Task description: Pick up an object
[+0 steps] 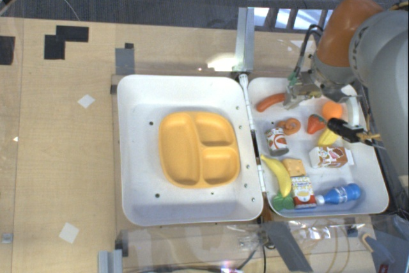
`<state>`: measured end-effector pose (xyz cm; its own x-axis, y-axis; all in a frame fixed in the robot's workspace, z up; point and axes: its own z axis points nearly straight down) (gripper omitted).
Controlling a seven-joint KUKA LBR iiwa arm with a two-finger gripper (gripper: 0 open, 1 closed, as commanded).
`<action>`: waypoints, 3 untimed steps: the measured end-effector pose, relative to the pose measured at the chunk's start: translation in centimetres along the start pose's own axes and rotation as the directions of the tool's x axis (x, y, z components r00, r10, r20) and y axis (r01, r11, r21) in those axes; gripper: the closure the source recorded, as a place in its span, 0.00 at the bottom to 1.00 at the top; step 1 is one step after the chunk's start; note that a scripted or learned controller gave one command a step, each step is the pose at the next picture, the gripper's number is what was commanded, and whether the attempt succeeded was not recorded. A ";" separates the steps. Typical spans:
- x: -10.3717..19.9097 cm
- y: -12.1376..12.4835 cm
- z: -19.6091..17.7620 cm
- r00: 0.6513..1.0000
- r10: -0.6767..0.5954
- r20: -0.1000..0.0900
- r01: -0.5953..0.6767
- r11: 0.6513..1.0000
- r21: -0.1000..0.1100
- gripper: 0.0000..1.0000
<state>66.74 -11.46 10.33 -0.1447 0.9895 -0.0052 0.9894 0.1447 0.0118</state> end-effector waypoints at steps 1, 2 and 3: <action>0.0 0.0 0.0 1.000 -0.002 0.001 0.002 1.000 -0.002 0.00; 0.0 0.0 0.0 1.000 -0.002 0.001 0.002 1.000 -0.002 0.00; 0.4 -0.1 -0.1 0.966 0.257 -0.002 -0.257 0.966 0.026 0.00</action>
<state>66.61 -11.04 10.47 0.1145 0.9934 0.0003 0.9933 -0.1145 -0.0133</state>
